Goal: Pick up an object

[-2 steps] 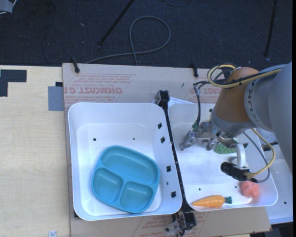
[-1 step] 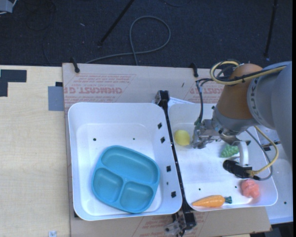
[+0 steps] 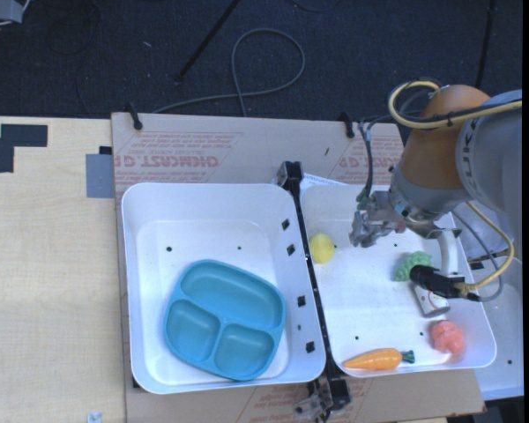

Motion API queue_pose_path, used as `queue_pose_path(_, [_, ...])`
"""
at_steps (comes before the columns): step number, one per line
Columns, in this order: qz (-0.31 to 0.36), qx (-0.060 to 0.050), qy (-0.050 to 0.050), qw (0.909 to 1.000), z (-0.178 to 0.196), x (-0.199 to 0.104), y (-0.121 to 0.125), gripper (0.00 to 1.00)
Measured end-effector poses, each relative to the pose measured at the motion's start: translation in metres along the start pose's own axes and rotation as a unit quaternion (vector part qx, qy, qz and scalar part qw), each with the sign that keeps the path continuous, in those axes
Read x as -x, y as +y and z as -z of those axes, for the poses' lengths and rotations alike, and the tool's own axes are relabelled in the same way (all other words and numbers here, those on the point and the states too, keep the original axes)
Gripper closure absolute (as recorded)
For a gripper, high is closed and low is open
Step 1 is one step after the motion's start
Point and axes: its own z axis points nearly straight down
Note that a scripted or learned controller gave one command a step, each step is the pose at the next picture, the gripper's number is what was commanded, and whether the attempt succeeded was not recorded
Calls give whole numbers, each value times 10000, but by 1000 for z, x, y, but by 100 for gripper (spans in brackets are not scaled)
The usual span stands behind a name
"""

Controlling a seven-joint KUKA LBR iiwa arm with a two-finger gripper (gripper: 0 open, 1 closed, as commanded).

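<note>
Left bin [image 3: 141, 236]: blue tray [image 3: 225, 318]. Right bin [image 3: 370, 342]: yellow ball [image 3: 322, 248] near the divider, likely light, smooth, prone to roll; grip across its middle. Gripper [image 3: 367, 233] just beside the ball, nothing visibly held, finger spacing unclear. Carrot [image 3: 376, 359] near the front wall

We see a glossy, smooth plastic blue tray [image 3: 224, 319] at nine o'clock. The white bins [image 3: 141, 236] look smooth plastic. The cardboard sheet [image 3: 203, 152] beneath looks matt.

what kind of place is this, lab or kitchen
Most likely a robotics lab: a robot arm reaches over two white bins of toy food like a carrot, with loose cables on the floor.
</note>
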Motion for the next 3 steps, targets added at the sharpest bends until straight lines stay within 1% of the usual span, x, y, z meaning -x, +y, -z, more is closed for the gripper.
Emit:
queue_pose_path(1, [-2,-3,0,10000,52,1,0,100])
queue_pose_path(2, [4,-30,7,10000,46,-43,-24,100])
queue_pose_path(3, [10,-30,10,10000,61,-92,-53,100])
